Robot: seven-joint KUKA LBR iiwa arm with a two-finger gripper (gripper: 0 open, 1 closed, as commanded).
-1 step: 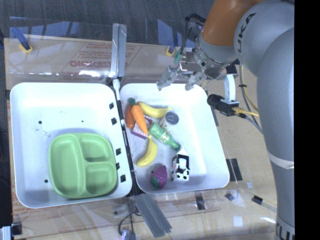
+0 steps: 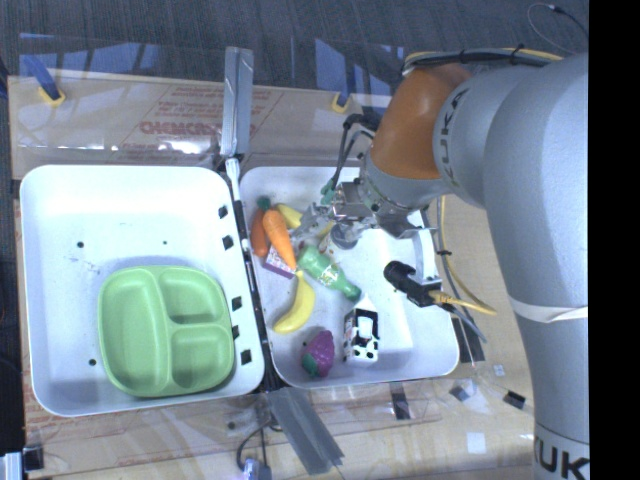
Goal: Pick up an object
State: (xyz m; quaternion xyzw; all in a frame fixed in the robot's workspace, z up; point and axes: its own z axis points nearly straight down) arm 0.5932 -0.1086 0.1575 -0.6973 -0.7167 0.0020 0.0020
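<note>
My gripper [image 2: 335,223] hangs low in the right bin [image 2: 425,353], near its back left part, under the orange band of the arm. Right beside it lie an orange carrot [image 2: 276,236], a small yellow piece [image 2: 290,214] and a green bottle [image 2: 328,272]. Further forward rest a yellow banana [image 2: 297,307], a purple grape bunch [image 2: 319,351] and a black-and-white cow toy [image 2: 362,335]. I see nothing clearly held between the fingers.
The left bin [image 2: 60,208] holds a green divided plate [image 2: 165,330]. A metal divider [image 2: 238,98] runs between the two bins. The big grey arm [image 2: 520,218] covers the right side of the right bin, and a black piece [image 2: 405,280] sticks out beside it.
</note>
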